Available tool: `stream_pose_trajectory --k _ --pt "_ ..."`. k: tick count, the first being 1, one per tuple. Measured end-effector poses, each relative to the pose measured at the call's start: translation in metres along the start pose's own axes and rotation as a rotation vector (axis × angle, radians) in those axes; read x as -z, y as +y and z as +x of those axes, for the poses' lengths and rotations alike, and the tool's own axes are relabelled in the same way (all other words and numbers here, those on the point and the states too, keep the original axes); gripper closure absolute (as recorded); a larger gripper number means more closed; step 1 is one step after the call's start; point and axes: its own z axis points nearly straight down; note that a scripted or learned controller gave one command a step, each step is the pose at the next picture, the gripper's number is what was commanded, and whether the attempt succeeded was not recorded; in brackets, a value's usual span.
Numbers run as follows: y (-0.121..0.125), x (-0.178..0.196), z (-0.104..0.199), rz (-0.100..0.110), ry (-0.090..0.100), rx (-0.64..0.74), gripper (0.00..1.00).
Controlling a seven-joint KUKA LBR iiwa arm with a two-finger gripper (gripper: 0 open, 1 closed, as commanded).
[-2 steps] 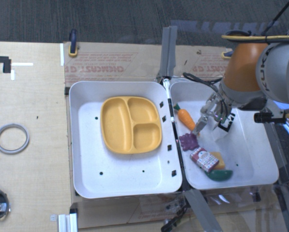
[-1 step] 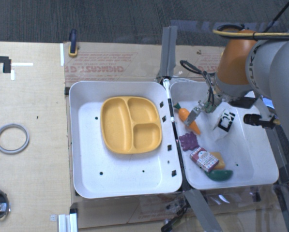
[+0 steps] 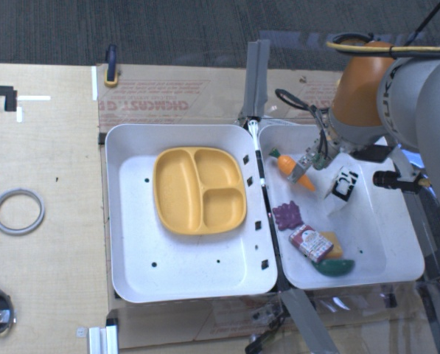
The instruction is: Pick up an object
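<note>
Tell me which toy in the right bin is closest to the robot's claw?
The orange carrot toy, right beside the gripper. The purple grapes, the red packet and the green toy lie farther down the bin.

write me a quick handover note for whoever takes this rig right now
End effector: low in the right bin, at the carrot; open or shut cannot be told, nothing visibly held.
Right bin: carrot at upper left, purple grapes below it, red packet and green vegetable near the front, black-and-white block mid-bin.
Left bin: yellow divided plate.
Done: nothing lifted.
Left: grasp one object and raise it.
</note>
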Motion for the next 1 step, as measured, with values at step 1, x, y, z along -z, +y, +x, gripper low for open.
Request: stream_pose_trajectory --k 1 --pt "0.0561 0.09 0.0513 0.001 0.003 -0.291 1.0"
